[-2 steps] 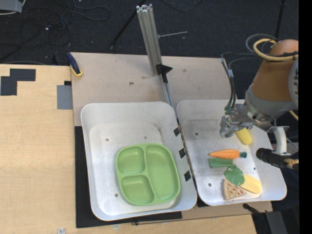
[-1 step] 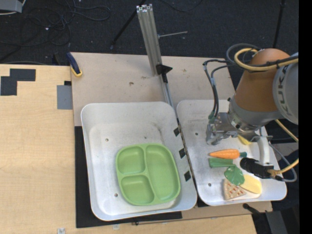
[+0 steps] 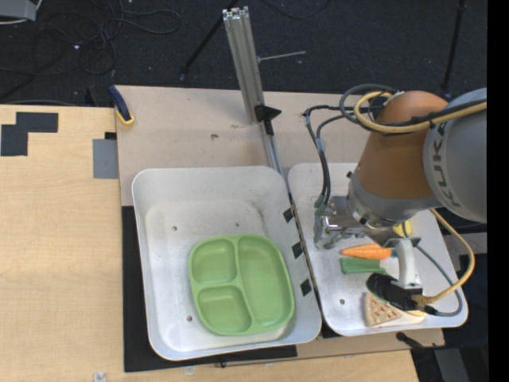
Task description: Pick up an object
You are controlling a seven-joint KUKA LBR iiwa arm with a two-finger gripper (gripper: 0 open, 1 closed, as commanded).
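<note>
In the right bin (image 3: 342, 309) lies an orange carrot (image 3: 367, 252) with a green piece (image 3: 362, 267) just below it. A tan wedge with a red grid pattern (image 3: 382, 314) rests near that bin's front edge. My gripper (image 3: 328, 232) hangs low over the left part of the right bin, just left of the carrot's tip. The arm's orange wrist band covers the bin's far half. I see nothing between the gripper's metal parts.
The left bin (image 3: 159, 213) holds a light green divided plate (image 3: 238, 283) in its front right part. An upright aluminium post (image 3: 248, 70) stands behind the bins. A small yellow thing (image 3: 408, 229) peeks out beside the arm.
</note>
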